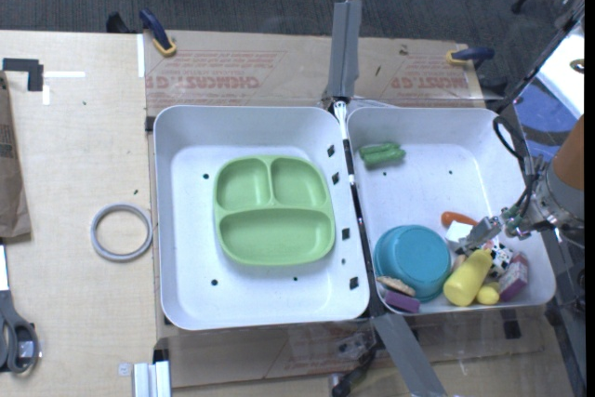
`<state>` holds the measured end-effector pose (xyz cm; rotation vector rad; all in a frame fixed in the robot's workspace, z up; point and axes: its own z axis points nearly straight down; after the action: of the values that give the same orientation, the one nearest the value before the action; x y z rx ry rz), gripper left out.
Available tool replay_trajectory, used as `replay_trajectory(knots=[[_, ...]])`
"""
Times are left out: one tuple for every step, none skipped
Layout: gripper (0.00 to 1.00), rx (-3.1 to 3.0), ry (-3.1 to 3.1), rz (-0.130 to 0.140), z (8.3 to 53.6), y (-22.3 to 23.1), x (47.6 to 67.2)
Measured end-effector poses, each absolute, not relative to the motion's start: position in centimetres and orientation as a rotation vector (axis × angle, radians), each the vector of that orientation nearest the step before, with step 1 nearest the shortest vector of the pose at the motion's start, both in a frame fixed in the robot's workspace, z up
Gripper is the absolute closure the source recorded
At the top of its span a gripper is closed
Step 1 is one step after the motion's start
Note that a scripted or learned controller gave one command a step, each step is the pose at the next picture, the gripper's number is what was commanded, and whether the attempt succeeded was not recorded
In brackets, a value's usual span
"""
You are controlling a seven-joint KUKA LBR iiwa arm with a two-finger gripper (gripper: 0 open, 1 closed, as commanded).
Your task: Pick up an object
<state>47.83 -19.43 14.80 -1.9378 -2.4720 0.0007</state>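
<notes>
Grey two-finger jaws (476, 234) low in right white plastic bin (423, 130), near its right wall, just above yellow plastic bottle (467, 279); jaw opening impossible to tell, nothing seen gripped. Beside: upturned blue round bowl (413, 259), orange piece (456, 219). Green oblong item (381, 153) well apart at back. Left white bin (177, 200): green divided plastic plate (274, 209)

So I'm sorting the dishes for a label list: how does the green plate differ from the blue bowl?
The green divided plate lies alone in the left bin; the blue bowl sits in the right bin, crowded by a yellow bottle and other small items. The plate is squarish, flat and split into three sections; the bowl is round, deeper and smaller across. Both look like plain, single-colour tableware.
</notes>
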Motion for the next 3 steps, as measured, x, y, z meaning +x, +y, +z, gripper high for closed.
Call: replay_trajectory(knots=[[1.0, -1.941, -2.47, 0.001, 15.6, -19.5, 47.9], [0.0, -1.94, -2.47, 0.001, 15.6, -19.5, 47.9], [0.0, -1.758, -2.607, 0.003, 9.1, -20.1, 47.8]])
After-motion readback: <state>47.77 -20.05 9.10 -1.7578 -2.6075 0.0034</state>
